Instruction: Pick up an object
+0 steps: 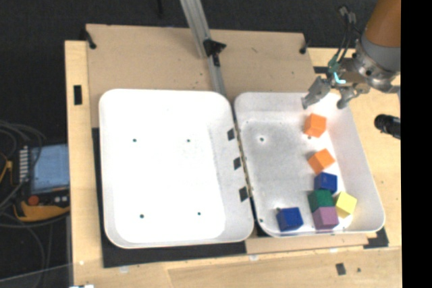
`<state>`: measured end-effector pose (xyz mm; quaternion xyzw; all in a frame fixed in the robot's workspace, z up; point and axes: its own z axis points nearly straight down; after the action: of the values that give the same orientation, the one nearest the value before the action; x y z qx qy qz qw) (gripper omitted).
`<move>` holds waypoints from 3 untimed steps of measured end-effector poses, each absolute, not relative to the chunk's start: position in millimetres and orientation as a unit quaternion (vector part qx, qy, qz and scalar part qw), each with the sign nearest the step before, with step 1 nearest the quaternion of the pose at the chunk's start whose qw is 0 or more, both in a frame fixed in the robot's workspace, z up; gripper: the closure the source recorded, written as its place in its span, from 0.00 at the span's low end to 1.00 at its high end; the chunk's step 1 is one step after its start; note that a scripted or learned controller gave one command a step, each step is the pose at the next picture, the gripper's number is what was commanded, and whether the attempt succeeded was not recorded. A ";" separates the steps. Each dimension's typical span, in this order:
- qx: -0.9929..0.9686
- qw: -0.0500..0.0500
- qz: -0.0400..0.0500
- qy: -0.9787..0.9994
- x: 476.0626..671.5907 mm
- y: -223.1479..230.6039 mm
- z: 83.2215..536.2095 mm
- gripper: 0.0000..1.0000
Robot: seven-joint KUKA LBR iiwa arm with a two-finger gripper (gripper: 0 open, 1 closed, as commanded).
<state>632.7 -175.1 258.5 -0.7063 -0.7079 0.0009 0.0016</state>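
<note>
- The pincer point(327, 96) hangs at the upper right of the frame, over the top rim of the right bin point(270, 165), with its two grey fingers spread apart and nothing between them.
- The nearest block, an orange cube point(314, 125), lies just below the pincer in the picture, slightly to the left of its midline, apart from both fingers.
- A second orange cube point(322, 160) sits further down the same bin, near its right wall.
- Below that come a blue cube point(326, 181), a green cube point(320, 199), a yellow cube point(345, 203) and a purple cube point(326, 216), packed together in the bin's lower right corner (several of them touching).
- Another blue cube point(289, 218) lies alone to the left of that cluster, by the bin's lower rim.
- Count: two orange, two blue, one green, one yellow, one purple, seven blocks in all, every one in the right bin.
- Two white bins stand side by side on the tabletop point(79, 145); the left bin point(162, 165) takes the left centre of the frame.
</note>
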 end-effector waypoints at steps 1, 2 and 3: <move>-0.706 -0.001 0.001 -0.709 633.4 -175.7 261.5 0.00; -0.706 0.000 0.002 -0.708 630.7 -172.1 218.3 0.00; -0.708 0.000 0.002 -0.707 627.7 -175.6 176.1 0.00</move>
<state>627.7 -175.6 176.1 -0.7076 -0.7066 0.0020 0.0003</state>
